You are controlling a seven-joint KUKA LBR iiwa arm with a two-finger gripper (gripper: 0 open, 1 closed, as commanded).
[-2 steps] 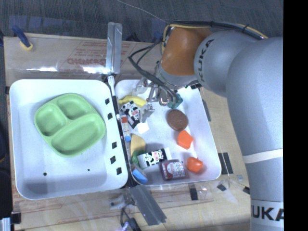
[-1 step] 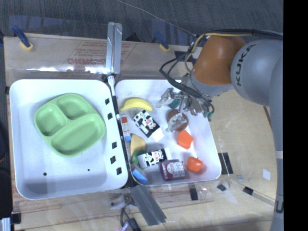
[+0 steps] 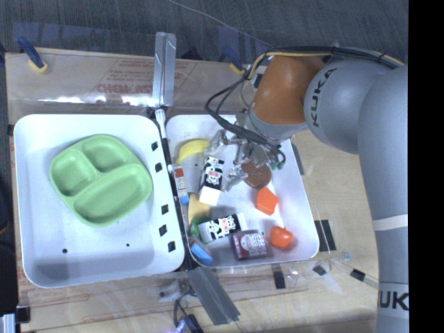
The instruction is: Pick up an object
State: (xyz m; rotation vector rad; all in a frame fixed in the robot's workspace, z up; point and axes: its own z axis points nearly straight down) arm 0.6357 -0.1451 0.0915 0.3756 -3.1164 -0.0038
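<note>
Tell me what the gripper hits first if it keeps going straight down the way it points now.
Most likely the brown round object, which lies right under the gripper in the right bin; depth is hard to judge from above.

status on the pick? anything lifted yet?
Done: the arm has reached the right bin, with the gripper low over the pile beside the cow-print carton. In hand: nothing visibly between its fingers. Left: closing on an item and lifting it; the yellow banana, orange block and dark jar lie in the bin.

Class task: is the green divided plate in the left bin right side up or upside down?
Right side up. The plate shows its three hollow sections facing the camera, lying flat in the left bin.
</note>
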